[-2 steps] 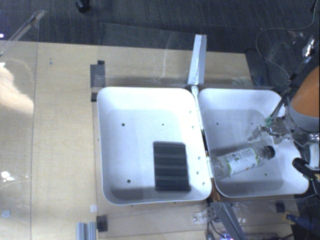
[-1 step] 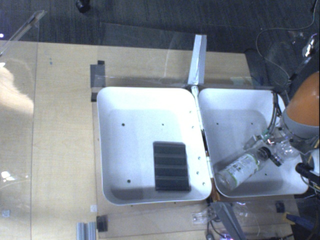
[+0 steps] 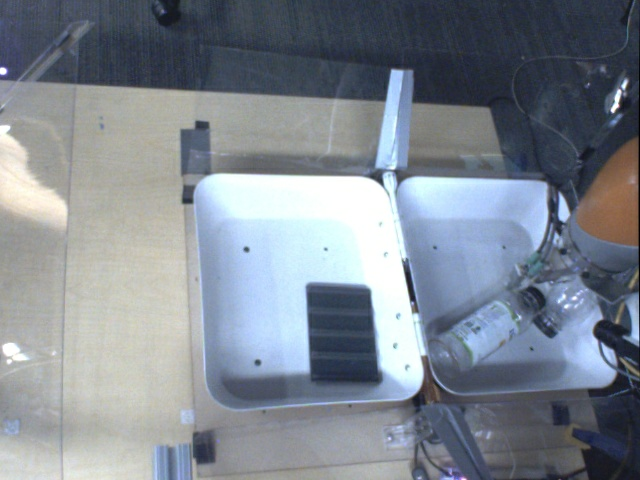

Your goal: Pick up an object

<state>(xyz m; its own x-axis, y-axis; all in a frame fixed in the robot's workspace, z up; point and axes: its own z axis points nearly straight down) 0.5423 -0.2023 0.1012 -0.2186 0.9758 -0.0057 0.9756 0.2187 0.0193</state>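
A clear plastic bottle [image 3: 482,330] with a pale label lies on its side in the right bin [image 3: 470,218], near the front wall, its neck pointing up and right. Beside its neck lies a second small clear item [image 3: 566,306] with a dark cap. My gripper [image 3: 540,271] hangs at the right bin's right side, just above and right of the bottle's neck, under the grey wrist and orange band [image 3: 610,206]. A black ribbed rectangular block [image 3: 343,333] lies flat in the left bin [image 3: 260,218], toward its front right.
A metal post [image 3: 394,118] stands behind the seam between the bins. Cables [image 3: 560,98] loop at the back right, and more cables and clamps sit along the front edge [image 3: 450,438]. A clear panel covers the bench's left part.
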